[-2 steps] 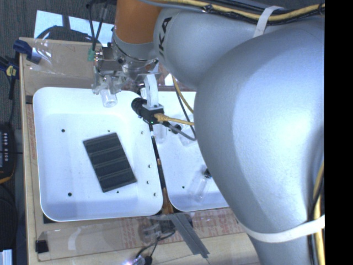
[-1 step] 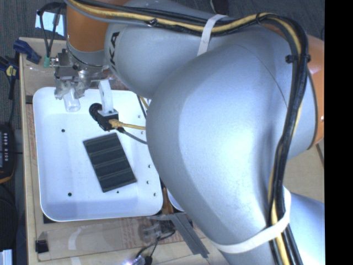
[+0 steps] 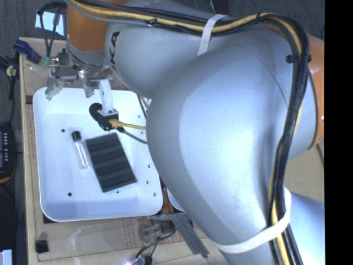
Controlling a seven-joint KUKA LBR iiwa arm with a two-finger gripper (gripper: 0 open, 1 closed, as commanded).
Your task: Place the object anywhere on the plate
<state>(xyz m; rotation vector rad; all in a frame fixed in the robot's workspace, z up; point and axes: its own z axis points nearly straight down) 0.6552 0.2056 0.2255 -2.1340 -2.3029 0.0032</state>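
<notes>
A clear vial with a black cap lies in the left white bin, towards its left side. Just right of it a dark ribbed rectangular block lies flat at a slant. My gripper hangs over the bin's far left corner, well above and behind both things. Its fingers stand apart and open with nothing between them. The big grey arm hides the right bin almost wholly.
The arm's bulk covers the right half of the view. A thin white sliver shows under it, right of the left bin. Bare white bin floor lies in front of the vial and block. Clamps and cables sit along the bench's left edge.
</notes>
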